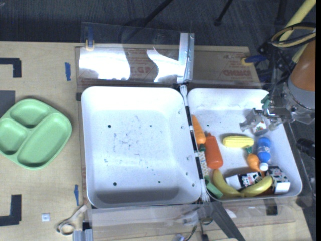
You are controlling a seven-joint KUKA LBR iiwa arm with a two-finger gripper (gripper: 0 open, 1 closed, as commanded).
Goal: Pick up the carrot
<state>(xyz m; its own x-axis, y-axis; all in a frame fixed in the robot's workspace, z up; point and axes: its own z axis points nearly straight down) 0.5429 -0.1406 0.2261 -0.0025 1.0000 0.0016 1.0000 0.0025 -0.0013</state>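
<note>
The carrot [198,129] lies in the right bin [226,98], pressed up against that bin's left wall, slanting from upper left to lower right. Its lower end meets an orange-red bottle [213,152], which carries on down along the same wall. The gripper [256,122] sits well off to the right of the carrot, near the bin's upper right part, with bare white floor between the two. From here the metal fingers look like a tangle of grey, and whether they are apart or together I cannot tell; nothing is plainly caught between them.

Just below the gripper lies a yellow corn-like piece [237,141], and beside that a blue bottle [263,149] with a small orange thing [253,161] at its foot. A banana [239,187] curves along the bin's near edge, with a dark packet [249,178] tucked above it and something green [213,188] at its left tip.

The left bin [135,139] shows only scuffs and small dark specks on its floor. Out on the wooden bench [40,195], far to the left, rests a green divided plate [34,133].
</note>
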